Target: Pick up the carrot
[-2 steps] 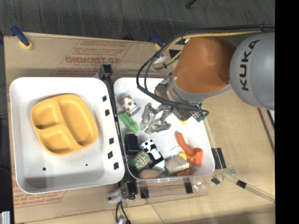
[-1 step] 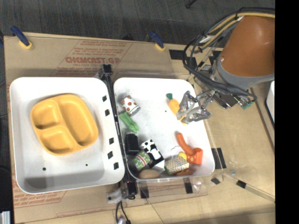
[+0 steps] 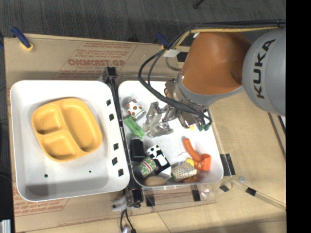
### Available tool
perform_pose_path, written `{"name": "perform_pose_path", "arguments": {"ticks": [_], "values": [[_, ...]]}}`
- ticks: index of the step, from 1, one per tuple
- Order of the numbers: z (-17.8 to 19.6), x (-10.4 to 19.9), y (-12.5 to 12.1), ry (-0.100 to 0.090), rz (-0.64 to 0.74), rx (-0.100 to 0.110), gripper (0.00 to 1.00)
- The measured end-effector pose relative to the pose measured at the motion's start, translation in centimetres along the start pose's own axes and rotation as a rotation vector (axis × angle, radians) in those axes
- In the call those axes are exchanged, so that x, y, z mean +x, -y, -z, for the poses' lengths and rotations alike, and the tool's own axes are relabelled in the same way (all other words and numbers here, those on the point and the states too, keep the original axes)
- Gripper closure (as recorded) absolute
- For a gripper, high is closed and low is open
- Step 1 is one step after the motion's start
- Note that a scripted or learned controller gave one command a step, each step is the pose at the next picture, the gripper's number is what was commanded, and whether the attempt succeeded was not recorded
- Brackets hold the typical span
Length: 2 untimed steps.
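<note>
Because the carrot (image 3: pixel 194 153) lies in the lower right of the right bin (image 3: pixel 216 149), hemmed by an orange cup (image 3: pixel 203 162) and a mesh-wrapped packet (image 3: pixel 183 171), a descent could catch a neighbour instead. The gripper (image 3: pixel 159 121) hangs at mid-frame, well left of it, nothing held; I cannot tell its opening from here.

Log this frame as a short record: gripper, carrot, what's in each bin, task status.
gripper: low over the middle of the right bin, nothing visibly between its jaws
carrot: lying in the right bin, right of the gripper, apart from it
left bin: holds a yellow divided tray
right bin clutter: green piece, black-and-white item, small can
status: carrot not picked up
</note>
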State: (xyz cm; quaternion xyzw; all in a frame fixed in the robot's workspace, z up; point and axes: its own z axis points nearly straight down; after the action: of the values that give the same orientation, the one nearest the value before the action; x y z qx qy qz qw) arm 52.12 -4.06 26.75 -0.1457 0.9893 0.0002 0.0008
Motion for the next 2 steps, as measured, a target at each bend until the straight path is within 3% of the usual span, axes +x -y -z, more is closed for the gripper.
{"name": "perform_pose_path", "arguments": {"ticks": [1, 2], "values": [[-4.1, -3.6, -3.8, -0.004, -0.395, 0.000, 1.00], [0.2, -2.5, 0.6, 0.003, -0.175, 0.003, 1.00]]}}
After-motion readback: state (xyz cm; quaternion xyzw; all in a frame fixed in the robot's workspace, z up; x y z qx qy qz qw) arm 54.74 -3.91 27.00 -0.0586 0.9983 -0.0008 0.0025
